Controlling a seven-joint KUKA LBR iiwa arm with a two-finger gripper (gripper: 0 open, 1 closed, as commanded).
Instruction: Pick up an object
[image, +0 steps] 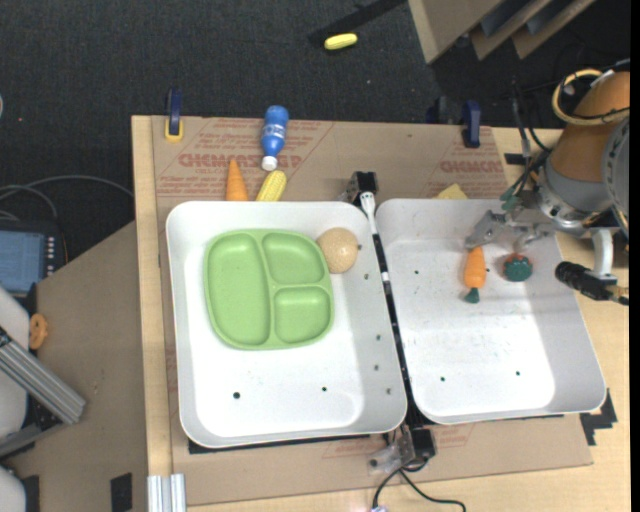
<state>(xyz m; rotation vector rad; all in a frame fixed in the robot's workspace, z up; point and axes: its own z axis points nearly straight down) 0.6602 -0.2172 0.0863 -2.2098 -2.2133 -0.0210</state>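
My pincer (497, 228) hangs over the far part of the right bin (500, 370), its fingers spread and grasping nothing. A toy carrot (473, 273) lies just below it on the bin floor, with a small green-and-red piece (517, 267) beside it. The left bin (270, 390) holds a green divided tray (268, 288) and a tan ball (338, 249).

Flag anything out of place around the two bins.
Three toys lie on the cardboard behind the left bin: a blue bottle, an orange carrot and a yellow corn. A yellow piece sits on the dark floor.
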